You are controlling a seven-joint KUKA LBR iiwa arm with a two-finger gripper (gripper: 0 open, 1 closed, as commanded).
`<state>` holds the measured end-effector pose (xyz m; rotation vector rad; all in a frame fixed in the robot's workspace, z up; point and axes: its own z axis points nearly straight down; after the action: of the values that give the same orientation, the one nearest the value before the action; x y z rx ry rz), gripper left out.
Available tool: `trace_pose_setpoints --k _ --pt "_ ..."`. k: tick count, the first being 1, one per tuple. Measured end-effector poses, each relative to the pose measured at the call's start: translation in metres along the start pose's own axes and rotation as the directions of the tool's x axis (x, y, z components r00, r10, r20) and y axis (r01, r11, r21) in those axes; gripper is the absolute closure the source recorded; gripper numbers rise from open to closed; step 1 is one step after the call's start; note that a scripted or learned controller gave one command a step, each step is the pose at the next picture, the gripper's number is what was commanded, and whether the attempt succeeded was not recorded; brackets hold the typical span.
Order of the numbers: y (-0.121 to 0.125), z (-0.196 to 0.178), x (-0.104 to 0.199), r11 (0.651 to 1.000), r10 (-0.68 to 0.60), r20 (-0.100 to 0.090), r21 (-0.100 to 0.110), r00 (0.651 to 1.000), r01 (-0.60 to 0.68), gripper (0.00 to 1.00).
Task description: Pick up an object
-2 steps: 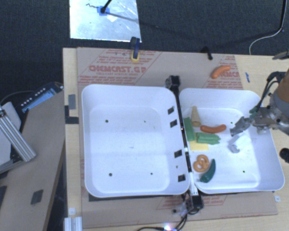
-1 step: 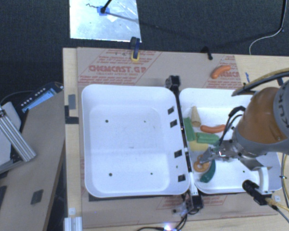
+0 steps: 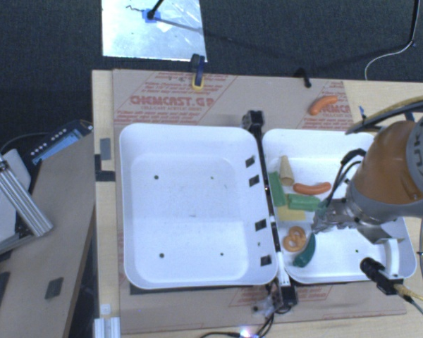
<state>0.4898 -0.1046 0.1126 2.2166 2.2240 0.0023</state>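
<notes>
Hand (image 3: 317, 225) low in right bin (image 3: 352, 259), perhaps touching dark-green piece (image 3: 304, 252) — pretzel (image 3: 294, 241) beside

The arm (image 3: 398, 174) is running off the picture's right edge, so its upper links are cut away, and its bulk is covering much of the right bin's (image 3: 338, 270) far-right corner and right rim. The gripper (image 3: 317, 225) is sitting low over that bin, its fingertips blurring into the items beneath, too small to read. A dark green item (image 3: 304, 253) near the bin's front rim is lying partly under the gripper, its shape unclear. At the left edge, a metal frame (image 3: 10, 196) is being cropped.
</notes>
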Motion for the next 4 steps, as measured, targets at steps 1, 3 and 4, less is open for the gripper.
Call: trace_pose_setpoints --k 1,3,4 --pt "0.098 0.02 0.011 1.0 -0.004 0.002 -0.01 1.0 0.004 1.0" --pt "0.183 -0.079 0.042 1.0 -0.006 0.0 -0.012 1.0 0.006 1.0" --pt "0.18 -0.106 0.051 1.0 -0.002 0.0 -0.001 1.0 0.002 1.0"
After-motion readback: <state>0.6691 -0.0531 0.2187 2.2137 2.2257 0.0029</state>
